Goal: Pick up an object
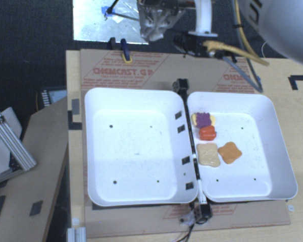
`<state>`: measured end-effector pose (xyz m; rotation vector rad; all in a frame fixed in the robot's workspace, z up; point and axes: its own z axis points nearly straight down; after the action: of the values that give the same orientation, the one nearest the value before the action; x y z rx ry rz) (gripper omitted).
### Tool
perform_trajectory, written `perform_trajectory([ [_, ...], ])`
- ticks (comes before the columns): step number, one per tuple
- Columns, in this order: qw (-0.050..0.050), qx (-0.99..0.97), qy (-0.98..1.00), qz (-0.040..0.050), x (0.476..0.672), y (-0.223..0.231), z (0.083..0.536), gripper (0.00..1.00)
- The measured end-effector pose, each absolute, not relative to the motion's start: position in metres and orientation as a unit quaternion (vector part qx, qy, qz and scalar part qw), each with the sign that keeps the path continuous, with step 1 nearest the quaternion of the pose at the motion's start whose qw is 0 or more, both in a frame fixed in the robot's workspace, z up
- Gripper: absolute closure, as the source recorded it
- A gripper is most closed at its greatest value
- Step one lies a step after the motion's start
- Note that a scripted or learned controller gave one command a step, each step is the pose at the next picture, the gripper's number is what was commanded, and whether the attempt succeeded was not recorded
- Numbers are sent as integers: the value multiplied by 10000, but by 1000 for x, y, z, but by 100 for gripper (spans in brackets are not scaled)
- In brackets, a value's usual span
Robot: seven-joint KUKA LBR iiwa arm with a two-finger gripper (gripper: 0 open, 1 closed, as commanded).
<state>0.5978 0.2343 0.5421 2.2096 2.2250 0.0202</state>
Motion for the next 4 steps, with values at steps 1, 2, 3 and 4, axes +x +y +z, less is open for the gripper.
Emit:
perform_trajectory([
  [1,-13,7071,7072,-30,619,234,451,100],
  [2,-21,7075,7067,-38,552,196,399,100],
  [3,24,7041,7100,81,549,236,523,100],
  [4,2,7055,7087,11,549,234,515,0],
])
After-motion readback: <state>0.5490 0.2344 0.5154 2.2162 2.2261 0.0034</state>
